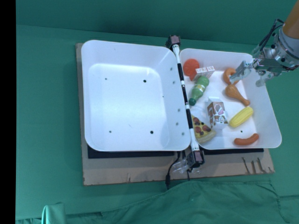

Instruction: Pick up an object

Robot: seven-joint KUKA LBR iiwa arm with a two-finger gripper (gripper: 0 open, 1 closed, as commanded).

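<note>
My gripper hangs open over the far right part of the right bin, its two fingers spread with nothing between them. Just under its left finger lie an orange curved piece and a chicken drumstick. Elsewhere in this bin are a yellow corn cob, a red sausage, a small milk carton, a pizza slice, a green bottle, a red-orange round fruit and a small white box.
The left bin lies beside the right one, joined along a white and black divider bar. Both rest on a cardboard sheet over green cloth. The arm's orange band rises at the right edge.
</note>
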